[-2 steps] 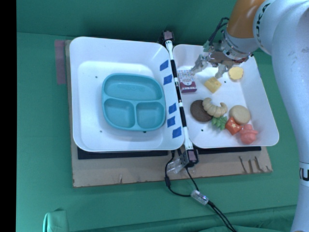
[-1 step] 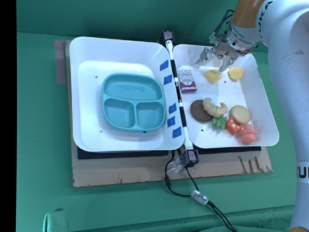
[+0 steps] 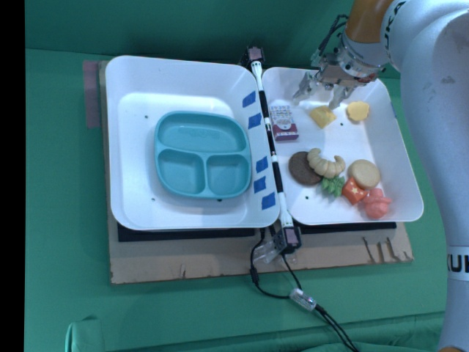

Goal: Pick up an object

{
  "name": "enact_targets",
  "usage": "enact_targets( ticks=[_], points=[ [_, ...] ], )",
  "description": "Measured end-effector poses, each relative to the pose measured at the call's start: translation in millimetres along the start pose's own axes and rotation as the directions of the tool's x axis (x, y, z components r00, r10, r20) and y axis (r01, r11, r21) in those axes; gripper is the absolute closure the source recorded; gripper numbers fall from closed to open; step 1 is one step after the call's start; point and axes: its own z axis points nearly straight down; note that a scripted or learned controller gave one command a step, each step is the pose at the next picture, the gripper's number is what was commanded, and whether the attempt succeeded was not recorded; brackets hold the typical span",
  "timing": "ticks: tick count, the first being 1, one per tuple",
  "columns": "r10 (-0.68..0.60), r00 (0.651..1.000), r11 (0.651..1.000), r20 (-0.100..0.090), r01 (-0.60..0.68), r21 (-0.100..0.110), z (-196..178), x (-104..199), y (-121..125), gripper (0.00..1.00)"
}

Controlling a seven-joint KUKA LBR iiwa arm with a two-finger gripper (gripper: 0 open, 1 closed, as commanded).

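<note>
Approach step: gripper (image 3: 322, 94) spread wide, nothing held.
You're just above the yellow wedge (image 3: 322, 116); next, drop straight down & close.

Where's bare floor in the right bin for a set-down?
Right bin: bare along the right wall past the bun, and the near-left corner below the cookie. Crowded: croissant cluster, and under the gripper.
</note>
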Motion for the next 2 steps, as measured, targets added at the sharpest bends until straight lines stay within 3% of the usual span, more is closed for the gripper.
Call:
enact_targets(
  ticks=[2],
  points=[
    [-0.002,1.000,1.000,-0.003,0.002,0.001,0.1,6.6,0.1,0.00]
  ],
)
